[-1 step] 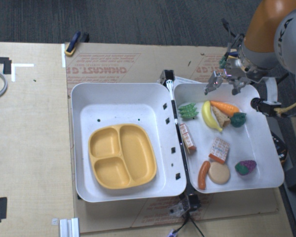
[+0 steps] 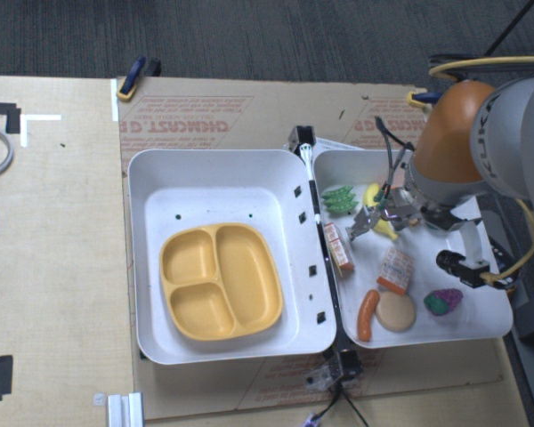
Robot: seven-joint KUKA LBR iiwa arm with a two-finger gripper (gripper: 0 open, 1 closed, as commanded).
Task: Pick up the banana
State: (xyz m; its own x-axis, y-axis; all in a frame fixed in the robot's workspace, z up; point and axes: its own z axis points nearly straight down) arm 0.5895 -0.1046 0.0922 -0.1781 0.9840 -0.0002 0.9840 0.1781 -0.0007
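Smooth yellow curved banana in right white bin, metal jaws of gripper over it, grip state unclear, glossy yellow three-compartment tray, cardboard printed "CHEMCAST".

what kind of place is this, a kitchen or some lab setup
Most likely a robot lab test bench, not a kitchen: a grey arm's gripper hangs over a shallow white bin of toy food, including a small yellow banana, beside a yellow divided plastic plate, all on taped cardboard.

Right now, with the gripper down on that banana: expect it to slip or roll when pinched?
The banana looks like smooth, stiff toy plastic, so probably light but slippery. Its curved body may twist out sideways. The gripper hides most of it, so grip placement is unclear.
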